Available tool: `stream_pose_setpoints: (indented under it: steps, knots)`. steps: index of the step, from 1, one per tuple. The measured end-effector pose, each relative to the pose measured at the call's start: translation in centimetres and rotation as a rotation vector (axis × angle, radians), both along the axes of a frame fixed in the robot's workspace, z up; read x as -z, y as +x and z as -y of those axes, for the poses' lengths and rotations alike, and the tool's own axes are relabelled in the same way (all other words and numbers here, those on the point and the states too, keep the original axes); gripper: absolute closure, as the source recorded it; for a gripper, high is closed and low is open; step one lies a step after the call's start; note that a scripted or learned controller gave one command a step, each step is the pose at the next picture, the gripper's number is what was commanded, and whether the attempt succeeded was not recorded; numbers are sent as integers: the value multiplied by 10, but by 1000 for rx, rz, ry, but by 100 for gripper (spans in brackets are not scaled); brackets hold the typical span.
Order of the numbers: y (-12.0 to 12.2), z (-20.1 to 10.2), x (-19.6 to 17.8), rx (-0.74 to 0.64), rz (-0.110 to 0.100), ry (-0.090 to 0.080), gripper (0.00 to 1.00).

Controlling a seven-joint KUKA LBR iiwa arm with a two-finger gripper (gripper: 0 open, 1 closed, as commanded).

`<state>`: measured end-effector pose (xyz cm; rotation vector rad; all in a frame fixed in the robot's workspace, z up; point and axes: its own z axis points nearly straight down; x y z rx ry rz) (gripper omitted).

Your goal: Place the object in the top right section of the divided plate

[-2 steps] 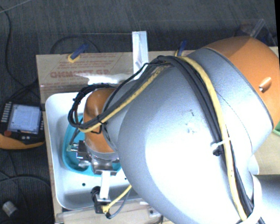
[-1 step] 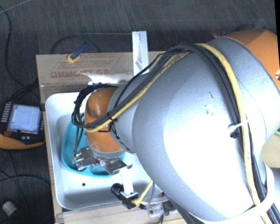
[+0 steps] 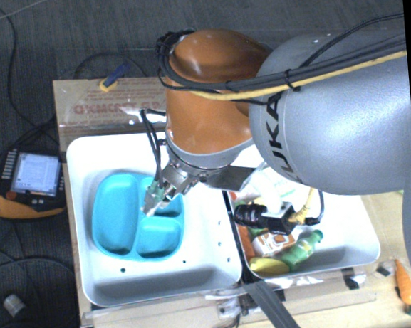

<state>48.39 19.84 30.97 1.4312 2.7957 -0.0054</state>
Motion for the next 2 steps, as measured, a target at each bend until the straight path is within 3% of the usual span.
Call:
stream_pose_setpoints:
  steps: [1,2]
  knots:
    - [1,-18,-124,148,2,0,100]
    - [1,-18,-124,148,2,0,0]
